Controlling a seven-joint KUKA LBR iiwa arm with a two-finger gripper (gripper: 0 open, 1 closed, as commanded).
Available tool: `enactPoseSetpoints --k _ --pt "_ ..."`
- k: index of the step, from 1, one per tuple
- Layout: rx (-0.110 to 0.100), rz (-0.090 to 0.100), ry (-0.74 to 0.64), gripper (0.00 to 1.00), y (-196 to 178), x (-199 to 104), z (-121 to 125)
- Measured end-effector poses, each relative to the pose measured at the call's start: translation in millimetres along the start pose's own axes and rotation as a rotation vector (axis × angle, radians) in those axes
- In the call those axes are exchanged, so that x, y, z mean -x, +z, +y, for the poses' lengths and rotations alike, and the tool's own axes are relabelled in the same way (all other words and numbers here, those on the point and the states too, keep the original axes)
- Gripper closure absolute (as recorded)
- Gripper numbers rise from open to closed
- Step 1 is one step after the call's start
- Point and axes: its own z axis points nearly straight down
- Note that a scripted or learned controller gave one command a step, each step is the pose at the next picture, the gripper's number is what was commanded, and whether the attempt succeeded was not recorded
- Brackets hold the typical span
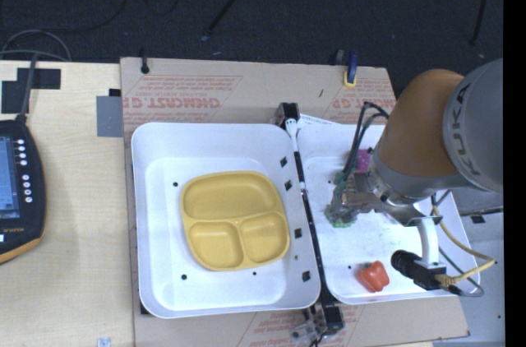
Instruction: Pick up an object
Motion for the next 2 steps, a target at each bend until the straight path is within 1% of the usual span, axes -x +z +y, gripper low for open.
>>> enactPoseSetpoints --k 1,2 --pt "0.007 0.000 0.001 1.00 -133 -63 45" --pt "-0.003 0.000 0.000 1.00 -197 -128 35"
